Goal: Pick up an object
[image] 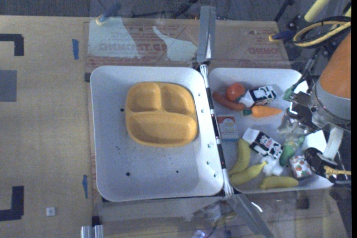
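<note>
The end effector (pixel 298 114) hangs low over the right bin (pixel 223 76), at its right side; whether it is parted or closed I cannot tell, since the wrist hides it. Nothing can be seen in its grip. Just left of it lies a toy carrot (pixel 265 111), and further left a red tomato (pixel 235 90). Below and to the left rest three bananas (pixel 243 155). These look like light, hard plastic play food, smooth and prone to slipping; the carrot is probably best pinched across its thick middle. The arm reaches in from the right, its orange band (pixel 339 72) above the wrist, pointing steeply down.
</note>
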Motion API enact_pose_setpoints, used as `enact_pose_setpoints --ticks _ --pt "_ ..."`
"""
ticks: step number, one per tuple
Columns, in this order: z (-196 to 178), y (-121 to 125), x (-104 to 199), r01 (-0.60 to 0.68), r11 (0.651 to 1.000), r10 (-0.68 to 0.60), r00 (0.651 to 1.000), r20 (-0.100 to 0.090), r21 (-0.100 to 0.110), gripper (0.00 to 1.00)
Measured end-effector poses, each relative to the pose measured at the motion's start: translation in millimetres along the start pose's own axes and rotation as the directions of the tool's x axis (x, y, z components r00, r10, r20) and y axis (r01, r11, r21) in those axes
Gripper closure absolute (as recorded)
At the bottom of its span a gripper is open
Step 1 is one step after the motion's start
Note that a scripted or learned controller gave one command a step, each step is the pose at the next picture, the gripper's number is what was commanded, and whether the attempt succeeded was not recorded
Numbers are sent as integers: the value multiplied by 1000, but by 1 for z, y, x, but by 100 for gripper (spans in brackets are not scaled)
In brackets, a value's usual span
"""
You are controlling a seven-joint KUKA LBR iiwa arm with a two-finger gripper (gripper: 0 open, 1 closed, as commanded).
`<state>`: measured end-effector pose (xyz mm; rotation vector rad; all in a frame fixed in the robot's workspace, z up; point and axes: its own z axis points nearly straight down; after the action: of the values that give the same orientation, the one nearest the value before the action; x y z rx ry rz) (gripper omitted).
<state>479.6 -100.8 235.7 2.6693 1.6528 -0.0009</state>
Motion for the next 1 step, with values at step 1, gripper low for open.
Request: enact_pose_setpoints --ticks 1 --pt "53 12 -27 90 996 -90 996 -2 5 100"
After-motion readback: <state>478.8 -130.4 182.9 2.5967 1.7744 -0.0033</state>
